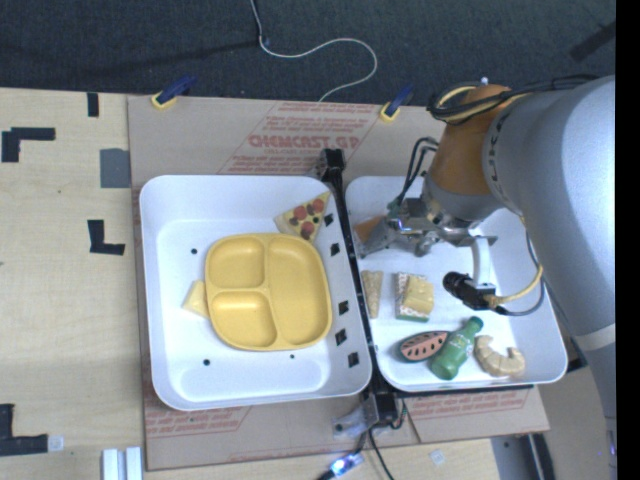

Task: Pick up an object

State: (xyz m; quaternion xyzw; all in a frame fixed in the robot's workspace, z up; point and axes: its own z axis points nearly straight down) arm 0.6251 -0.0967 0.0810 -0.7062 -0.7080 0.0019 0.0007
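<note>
Objects are seen in the right bin [530, 258], right of centre in the frame: two bread pieces [400, 295], a watermelon slice [423, 345], a green bottle [455, 349] and a beige piece [498, 357] toward its lower edge. The gripper [412, 226] is lowered at that bin's upper left; whether anything is held cannot be told. A yellow divided plate [268, 290] is placed in the left bin [165, 268].

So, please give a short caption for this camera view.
Arm over the right bin of toy food; yellow plate in the left bin.
</note>
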